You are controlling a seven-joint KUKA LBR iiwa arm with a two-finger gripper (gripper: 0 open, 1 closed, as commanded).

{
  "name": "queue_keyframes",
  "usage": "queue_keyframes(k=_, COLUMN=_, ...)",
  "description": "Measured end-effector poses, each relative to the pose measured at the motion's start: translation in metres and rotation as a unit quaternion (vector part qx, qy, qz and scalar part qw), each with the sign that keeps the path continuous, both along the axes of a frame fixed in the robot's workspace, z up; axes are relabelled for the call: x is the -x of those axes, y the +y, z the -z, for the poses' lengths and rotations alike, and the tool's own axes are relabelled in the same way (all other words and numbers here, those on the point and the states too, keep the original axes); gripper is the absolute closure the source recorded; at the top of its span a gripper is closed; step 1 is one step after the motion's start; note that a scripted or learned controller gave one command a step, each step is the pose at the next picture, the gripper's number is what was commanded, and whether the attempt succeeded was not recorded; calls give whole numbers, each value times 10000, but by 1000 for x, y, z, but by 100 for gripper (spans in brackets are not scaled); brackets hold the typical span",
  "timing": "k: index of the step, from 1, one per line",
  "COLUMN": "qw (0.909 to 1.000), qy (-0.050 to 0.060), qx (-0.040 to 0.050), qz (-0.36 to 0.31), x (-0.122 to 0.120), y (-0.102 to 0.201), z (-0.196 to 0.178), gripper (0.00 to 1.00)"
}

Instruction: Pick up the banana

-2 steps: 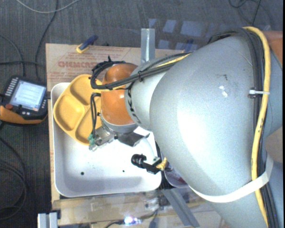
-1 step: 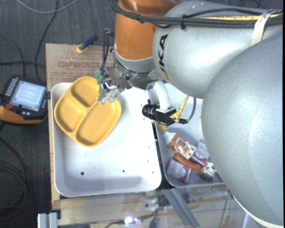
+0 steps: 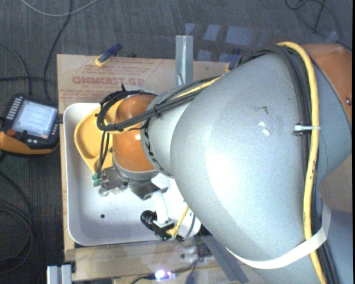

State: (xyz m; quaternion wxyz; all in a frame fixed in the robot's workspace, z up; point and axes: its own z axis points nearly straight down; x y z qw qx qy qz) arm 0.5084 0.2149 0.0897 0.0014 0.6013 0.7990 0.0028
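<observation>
Where the arm (image 3: 236, 158) reaches, no banana is discernible.

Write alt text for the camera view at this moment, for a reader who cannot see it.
A large grey arm with an orange band reaches from the right down into a shallow white bin, covering most of it. A curved yellow object, possibly the banana, lies in the bin's upper left beside the wrist. A handheld controller rests on the floor, left.

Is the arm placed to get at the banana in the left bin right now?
Probably yes: the arm's wrist hangs over the left bin, right beside the yellow banana, and nothing lies between them.
</observation>
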Motion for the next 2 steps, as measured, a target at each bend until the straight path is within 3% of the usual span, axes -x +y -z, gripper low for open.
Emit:
queue_keyframes(k=1, qw=9896, qy=42, qx=23, qz=-1439, x=-10, y=7, z=-106, gripper=100)
queue_keyframes(k=2, qw=9978, qy=27, qx=39, qz=-660, x=-64, y=-8, z=-240, gripper=100)
